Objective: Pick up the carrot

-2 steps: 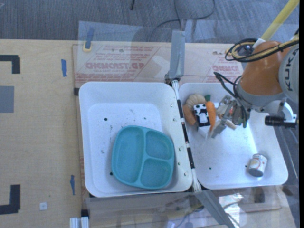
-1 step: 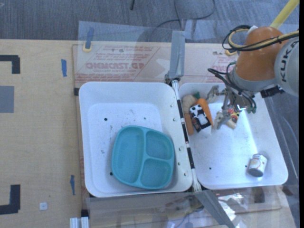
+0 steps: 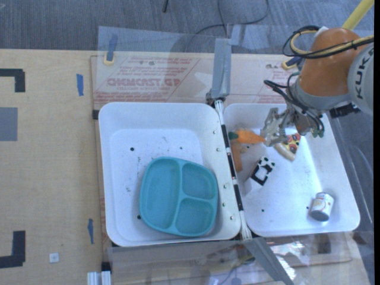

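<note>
- Gripper (image 3: pixel 278 130) is positioned in right bin (image 3: pixel 347 215), just beside carrot (image 3: pixel 249 138).
- Jaw state cannot be determined.
- Teal tray (image 3: pixel 179 197) is located in left bin (image 3: pixel 119 123).

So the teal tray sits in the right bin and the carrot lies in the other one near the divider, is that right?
Not quite. The camera view shows the teal tray in the left bin, not the right one. The carrot lies in the other one, the right bin, near the divider, close by the gripper.
</note>
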Controlling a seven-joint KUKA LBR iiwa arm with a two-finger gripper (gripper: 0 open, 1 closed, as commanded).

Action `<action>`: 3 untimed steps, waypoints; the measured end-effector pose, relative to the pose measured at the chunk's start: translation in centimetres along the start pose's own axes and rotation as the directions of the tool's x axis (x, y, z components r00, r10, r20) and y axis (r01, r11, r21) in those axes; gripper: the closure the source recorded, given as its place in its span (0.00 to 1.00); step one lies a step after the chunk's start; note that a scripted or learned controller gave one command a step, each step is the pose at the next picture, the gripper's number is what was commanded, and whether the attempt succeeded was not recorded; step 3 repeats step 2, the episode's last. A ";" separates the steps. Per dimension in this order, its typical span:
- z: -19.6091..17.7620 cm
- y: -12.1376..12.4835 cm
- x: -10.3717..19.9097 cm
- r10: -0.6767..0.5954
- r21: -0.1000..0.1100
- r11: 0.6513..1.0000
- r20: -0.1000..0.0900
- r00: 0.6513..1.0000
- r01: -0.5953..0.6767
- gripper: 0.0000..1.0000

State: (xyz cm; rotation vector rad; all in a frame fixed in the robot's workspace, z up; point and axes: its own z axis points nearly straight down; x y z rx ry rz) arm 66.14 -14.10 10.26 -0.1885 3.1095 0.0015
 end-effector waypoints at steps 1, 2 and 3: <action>-8.5 7.9 2.7 -0.254 -0.007 0.967 -0.016 0.967 0.254 1.00; -8.5 13.4 7.1 -0.118 -0.005 0.993 -0.021 0.993 0.118 1.00; -8.5 13.4 7.1 -0.118 -0.005 0.993 -0.021 0.993 0.118 1.00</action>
